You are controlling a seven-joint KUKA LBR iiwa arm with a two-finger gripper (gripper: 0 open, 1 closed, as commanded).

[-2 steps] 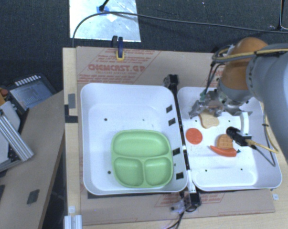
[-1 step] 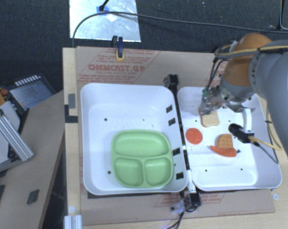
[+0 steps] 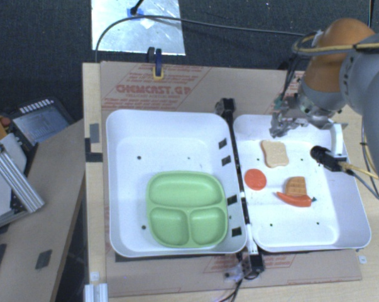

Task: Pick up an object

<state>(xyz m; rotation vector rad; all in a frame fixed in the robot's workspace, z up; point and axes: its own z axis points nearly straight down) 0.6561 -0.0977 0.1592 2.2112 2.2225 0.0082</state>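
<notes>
- Bins are set side by side on the tabletop (image 3: 92, 231). The left bin (image 3: 123, 131) takes up the centre-left of the frame and holds a green divided plate (image 3: 186, 207) in its lower half.
- The right bin (image 3: 352, 225) holds the loose pieces that could be picked. All of them are grouped in its middle, well apart from the plate.
- A red disc (image 3: 256, 179) lies nearest the divider between the bins, low and to the left of the group.
- A toy bread slice (image 3: 274, 153) lies flat just above and to the right of the disc, apart from it.
- The claw (image 3: 281, 128) is seen over the upper part of the right bin, just above the top edge of the bread slice in the frame. Whether it is open or closed cannot be told at this size, and nothing is seen held in it.
- A brown square piece (image 3: 295, 185) lies to the right of the disc, with a red-orange pepper-like piece (image 3: 294, 199) directly below it, touching or nearly so.
- The grey arm (image 3: 365, 74) enters from the upper right of the frame.
- The step in hand is judged to be the approach, as no piece has yet been lifted. The bread slice is judged the likeliest target because it lies closest.
- The next move calls for the claw to be centred over the slice and lowered to the bin floor, so that the flat piece can be closed on across its narrow width.
</notes>
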